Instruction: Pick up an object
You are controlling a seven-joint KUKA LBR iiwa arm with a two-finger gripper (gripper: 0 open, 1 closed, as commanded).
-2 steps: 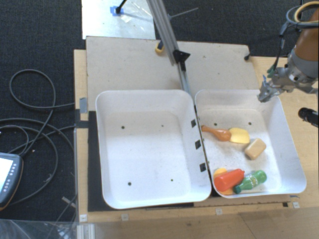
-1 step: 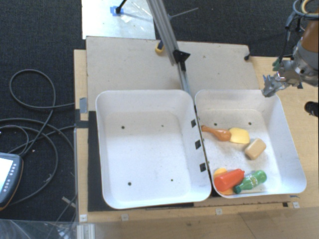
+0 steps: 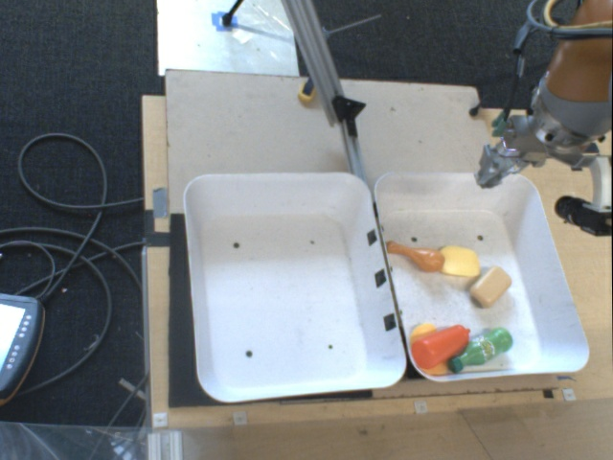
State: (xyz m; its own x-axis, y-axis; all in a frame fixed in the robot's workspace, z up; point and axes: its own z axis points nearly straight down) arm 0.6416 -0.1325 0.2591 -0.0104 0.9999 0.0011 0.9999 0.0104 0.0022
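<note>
The right bin (image 3: pixel 536 228) holds a yellow spatula-like toy with an orange handle (image 3: pixel 442 259), a tan block (image 3: pixel 489 286), a red and orange piece (image 3: pixel 438 345) and a green bottle (image 3: pixel 482 349) lying on its side. My gripper (image 3: pixel 491 172) hangs over the bin's far rim, above and behind these objects, with nothing visibly between its fingers. The orange band of the arm (image 3: pixel 580 65) rises at the upper right.
The left bin (image 3: pixel 278 286) sits beside the right one, with a divider edge (image 3: pixel 378 276) between them. A slanted metal pole (image 3: pixel 321 56) crosses above the bench. Cables (image 3: pixel 67 218) and a tablet (image 3: pixel 14 338) lie on the floor at left.
</note>
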